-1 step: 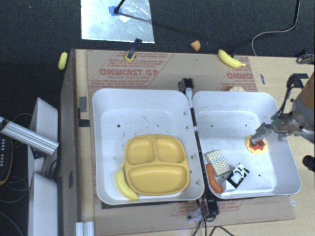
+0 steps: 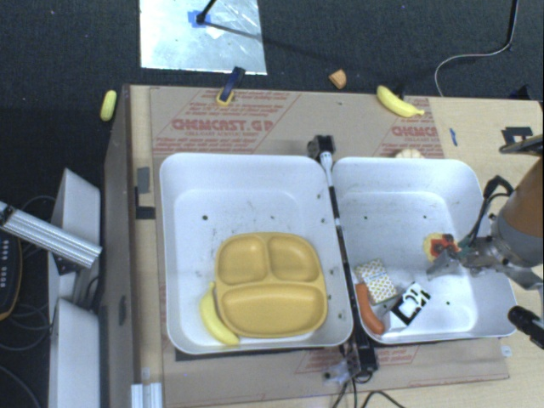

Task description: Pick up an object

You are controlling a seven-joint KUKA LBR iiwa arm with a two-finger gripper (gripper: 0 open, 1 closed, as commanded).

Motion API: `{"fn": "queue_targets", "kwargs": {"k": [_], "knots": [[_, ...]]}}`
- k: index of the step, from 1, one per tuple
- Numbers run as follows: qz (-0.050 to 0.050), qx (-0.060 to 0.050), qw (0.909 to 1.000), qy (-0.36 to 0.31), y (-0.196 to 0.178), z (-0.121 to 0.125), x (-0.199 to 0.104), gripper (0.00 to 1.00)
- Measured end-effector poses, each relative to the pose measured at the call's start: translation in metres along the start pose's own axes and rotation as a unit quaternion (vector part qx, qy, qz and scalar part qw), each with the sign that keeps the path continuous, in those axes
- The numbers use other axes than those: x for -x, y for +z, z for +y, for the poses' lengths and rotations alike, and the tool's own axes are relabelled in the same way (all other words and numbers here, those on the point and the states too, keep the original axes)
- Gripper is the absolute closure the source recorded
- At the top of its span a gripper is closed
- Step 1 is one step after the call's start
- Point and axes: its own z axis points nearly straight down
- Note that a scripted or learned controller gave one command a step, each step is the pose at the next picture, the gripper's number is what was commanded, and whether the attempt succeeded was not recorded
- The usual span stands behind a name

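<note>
We look down on a dark carpeted floor [image 2: 59, 41] surrounding a bench topped with brown cardboard [image 2: 280, 117] printed in red lettering. On the floor beyond the bench we see a shiny silver sheet [image 2: 200, 24] with a blue mark, and a thin white cable [image 2: 476, 49] curling at the upper right. At the left edge a metal rail [image 2: 51, 236] slants beside pale equipment.

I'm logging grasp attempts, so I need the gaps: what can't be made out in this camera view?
- Gripper: small and blurred, over the right bin; finger state unreadable.
- Small red-and-yellow object: too small to identify, partly covered by the gripper.
- Banana: partly under the yellow divided plate.
</note>
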Motion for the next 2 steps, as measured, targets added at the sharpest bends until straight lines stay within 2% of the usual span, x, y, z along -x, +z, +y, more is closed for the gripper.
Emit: {"fn": "queue_targets", "kwargs": {"k": [1,2], "knots": [[-0.002,0.005,1.0000,-0.002,0.024,0.060,0.000,0.00],[-0.003,0.007,1.0000,-0.002,0.011,0.061,0.001,1.00]]}}
